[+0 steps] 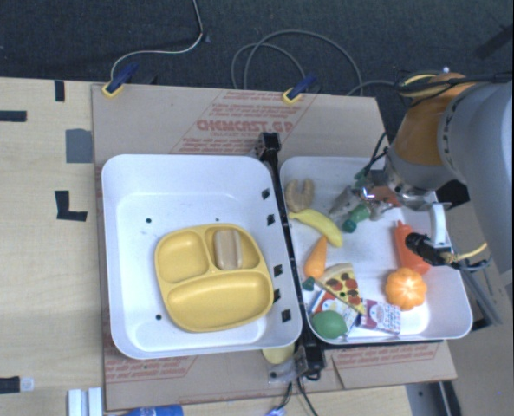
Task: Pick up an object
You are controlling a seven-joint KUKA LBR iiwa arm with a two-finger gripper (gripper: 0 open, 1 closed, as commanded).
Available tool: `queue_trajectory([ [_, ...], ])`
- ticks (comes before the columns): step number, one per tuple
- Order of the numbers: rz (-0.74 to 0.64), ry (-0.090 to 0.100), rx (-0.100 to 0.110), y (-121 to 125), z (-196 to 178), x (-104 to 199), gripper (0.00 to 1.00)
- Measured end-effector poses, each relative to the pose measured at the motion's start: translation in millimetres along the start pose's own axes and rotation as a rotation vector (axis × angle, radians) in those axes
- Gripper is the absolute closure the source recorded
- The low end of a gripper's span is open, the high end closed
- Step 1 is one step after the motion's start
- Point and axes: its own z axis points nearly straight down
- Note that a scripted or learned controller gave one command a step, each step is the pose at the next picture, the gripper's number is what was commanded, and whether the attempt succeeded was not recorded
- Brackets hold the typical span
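My gripper [354,204] hangs low over the upper middle of the right bin [454,317], reaching in from the right. Just below its tip lies a small dark green object [352,224]; whether they touch is unclear. A banana [319,225] lies to the left of it, with a carrot [315,256] below. A beige lumpy item [300,193] sits at the bin's top left. Lower down are a pizza slice [343,284], a green lime [328,323], an orange [406,289], a red object [406,245] and a printed packet [380,316].
The left bin [135,198] holds a yellow divided plate [213,297] with a brown piece [229,248] in its upper right compartment. Black clips line the wall between the bins. Cables loop over the dark floor behind the bench.
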Motion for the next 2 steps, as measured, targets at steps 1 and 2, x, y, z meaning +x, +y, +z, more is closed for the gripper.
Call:
queue_trajectory([
  [1,0.002,0.001,0.003,-1,-10,-1,1.00],
  [2,-0.007,0.008,0.001,-35,-103,104,1.00],
])
